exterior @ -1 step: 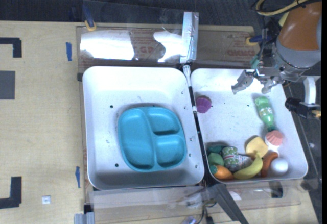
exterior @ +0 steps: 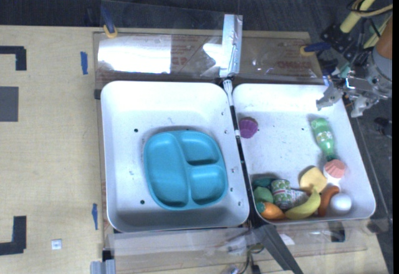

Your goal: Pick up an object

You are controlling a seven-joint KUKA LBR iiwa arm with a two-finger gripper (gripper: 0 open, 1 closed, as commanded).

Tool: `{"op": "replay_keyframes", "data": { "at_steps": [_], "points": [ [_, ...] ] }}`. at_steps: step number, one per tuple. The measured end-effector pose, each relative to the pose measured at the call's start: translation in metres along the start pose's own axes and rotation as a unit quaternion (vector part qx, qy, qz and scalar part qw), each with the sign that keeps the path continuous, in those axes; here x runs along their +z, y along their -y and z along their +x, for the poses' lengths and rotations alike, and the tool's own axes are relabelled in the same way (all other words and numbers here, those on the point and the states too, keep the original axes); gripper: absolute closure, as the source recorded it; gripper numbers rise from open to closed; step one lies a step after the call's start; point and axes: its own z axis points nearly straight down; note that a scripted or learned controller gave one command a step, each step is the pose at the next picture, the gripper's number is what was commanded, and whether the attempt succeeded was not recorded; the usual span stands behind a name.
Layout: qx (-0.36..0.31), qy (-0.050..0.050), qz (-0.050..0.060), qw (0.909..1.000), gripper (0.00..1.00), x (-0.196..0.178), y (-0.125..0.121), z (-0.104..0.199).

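Pincer (exterior: pixel 336 93): at the far right corner of the right bin, hanging over its rim; whether it is released or clenched I cannot tell from this angle.
Arm (exterior: pixel 381 73): comes in from the right edge, grey, with cables bundled around the wrist.
Right bin (exterior: pixel 280 101): white and shallow, holding all the loose things.
Green bottle (exterior: pixel 323 136): lies on the bin floor near the right wall, the nearest thing to the pincer, just below it but apart from it.
Purple piece (exterior: pixel 248 127): small and round, by the bin's left wall, well apart from the pincer.
Pink cup (exterior: pixel 335 168): below the green bottle, against the right wall.
Pile in the near corner: a banana (exterior: pixel 307 207), a white ball (exterior: pixel 341 203), a carrot (exterior: pixel 270 210), a can (exterior: pixel 283 191) and a green leafy piece (exterior: pixel 262 190) crowd together, touching one another, far from the pincer.
Left bin (exterior: pixel 118 117): white, beside the right bin, sharing the middle divider.
Blue tray (exterior: pixel 185 168): three compartments, lying flat in the middle of the left bin.
Worktop (exterior: pixel 43 160): pale wood with black markings at its left.
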Motion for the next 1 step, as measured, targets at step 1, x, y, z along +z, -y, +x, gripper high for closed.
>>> {"op": "replay_keyframes", "data": {
  "at_steps": [1],
  "points": [
    [-0.057,0.0,-0.006,0.9984,0.0,0.0484,0.0029,0.0023]
  ]
}}
